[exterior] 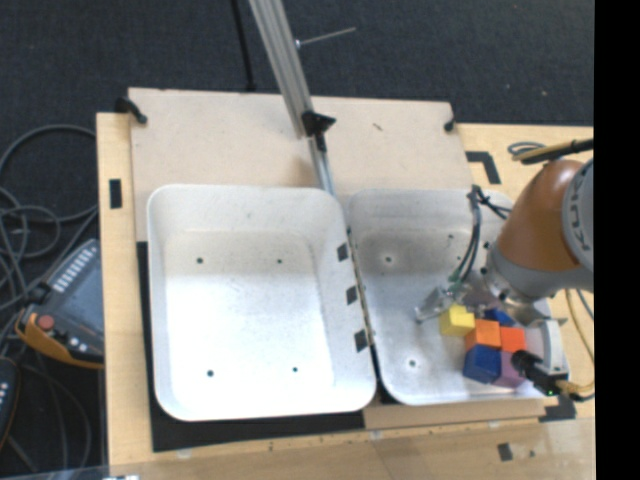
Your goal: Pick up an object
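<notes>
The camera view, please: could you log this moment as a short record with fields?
arm: reaches in from the right, over the right bin
gripper: low in the right bin, just left of the blocks
blocks: yellow block, orange block, blue block, clustered at the bin's near right corner
left bin: white, beside the right bin
grasp: cannot tell

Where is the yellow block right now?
The yellow block lies in the right bin, near its lower right corner, just left of the orange block and beside the claw.
</notes>
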Tool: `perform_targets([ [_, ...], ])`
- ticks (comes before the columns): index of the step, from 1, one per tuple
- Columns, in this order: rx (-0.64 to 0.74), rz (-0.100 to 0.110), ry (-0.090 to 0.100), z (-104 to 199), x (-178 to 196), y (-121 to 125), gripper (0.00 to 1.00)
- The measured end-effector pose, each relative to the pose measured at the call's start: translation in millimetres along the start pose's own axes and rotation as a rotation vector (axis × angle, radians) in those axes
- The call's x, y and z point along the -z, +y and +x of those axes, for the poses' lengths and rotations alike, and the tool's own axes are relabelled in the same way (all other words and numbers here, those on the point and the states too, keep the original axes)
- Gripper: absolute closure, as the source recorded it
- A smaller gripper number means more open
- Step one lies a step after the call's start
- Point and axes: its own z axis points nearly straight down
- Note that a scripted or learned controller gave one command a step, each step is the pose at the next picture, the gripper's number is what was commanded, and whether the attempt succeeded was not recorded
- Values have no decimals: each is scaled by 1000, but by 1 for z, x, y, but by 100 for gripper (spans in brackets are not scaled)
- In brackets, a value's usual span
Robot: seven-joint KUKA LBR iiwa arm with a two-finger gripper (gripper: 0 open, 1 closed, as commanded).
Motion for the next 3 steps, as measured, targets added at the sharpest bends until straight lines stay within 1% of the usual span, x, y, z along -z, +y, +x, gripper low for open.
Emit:
perform_targets([
  [1, -7, -4, 0, -1, 11, 2, 100],
  [2, 0, 2, 3, 7, 30, -16, 100],
  [3, 10, -7, 1, 61, 117, 106, 100],
])
